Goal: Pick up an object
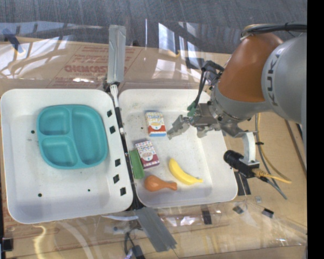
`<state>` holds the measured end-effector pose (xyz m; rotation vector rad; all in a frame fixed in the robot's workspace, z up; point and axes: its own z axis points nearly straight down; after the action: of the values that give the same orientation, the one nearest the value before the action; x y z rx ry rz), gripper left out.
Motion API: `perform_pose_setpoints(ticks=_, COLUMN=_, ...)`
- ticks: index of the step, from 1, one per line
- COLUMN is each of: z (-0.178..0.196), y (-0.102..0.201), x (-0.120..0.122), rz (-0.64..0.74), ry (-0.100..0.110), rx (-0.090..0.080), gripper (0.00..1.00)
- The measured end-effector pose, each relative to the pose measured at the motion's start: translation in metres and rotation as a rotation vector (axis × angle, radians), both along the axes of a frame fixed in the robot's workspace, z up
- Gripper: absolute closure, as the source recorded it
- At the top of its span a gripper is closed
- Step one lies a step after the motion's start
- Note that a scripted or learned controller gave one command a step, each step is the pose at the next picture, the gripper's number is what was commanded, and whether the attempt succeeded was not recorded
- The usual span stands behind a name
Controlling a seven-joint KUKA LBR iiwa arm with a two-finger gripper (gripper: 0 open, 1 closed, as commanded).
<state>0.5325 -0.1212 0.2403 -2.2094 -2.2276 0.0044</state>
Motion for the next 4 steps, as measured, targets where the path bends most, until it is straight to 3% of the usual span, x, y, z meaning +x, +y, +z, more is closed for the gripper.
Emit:
perform_pose_setpoints(ticks=1, z=-0.143, y=0.017, x=0.06, rz=-0.004, ry=0.002, rx=-0.001, gripper=0.0)
perform_pose_setpoints(ticks=2, z=-0.149, y=0.0, x=0.105, rz=0.038, ry=-0.003, rx=0.0, gripper=0.0)
perform_pose_setpoints(ticks=3, z=-0.113, y=0.021, x=0.105, rz=-0.116, ry=-0.003, rx=-0.002, gripper=0.0)
perform_pose_setpoints(ticks=4, z=-0.14, y=0.022, x=0.098, rz=-0.036, ry=-0.015, rx=-0.003, gripper=0.0)
